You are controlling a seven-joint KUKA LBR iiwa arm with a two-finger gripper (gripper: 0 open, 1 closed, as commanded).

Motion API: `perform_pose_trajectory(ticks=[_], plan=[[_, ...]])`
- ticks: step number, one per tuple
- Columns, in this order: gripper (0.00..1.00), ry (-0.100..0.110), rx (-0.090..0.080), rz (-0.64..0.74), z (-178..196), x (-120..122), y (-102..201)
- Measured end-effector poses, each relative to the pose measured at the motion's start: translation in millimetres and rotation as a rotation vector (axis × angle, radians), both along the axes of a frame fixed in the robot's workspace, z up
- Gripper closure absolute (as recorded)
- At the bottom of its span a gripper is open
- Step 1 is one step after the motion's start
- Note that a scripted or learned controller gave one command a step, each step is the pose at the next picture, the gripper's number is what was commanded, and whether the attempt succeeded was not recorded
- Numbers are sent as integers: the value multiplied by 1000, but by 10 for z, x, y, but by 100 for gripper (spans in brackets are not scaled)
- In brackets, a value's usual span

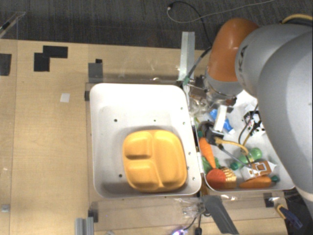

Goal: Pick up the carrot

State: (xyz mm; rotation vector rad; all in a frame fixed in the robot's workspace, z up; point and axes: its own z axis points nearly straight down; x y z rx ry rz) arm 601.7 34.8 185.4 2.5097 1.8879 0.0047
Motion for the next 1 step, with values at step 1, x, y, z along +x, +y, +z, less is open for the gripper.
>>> perform_pose_trajectory(ticks=[1], plan=[[0, 0, 0, 0, 0, 0, 0]])
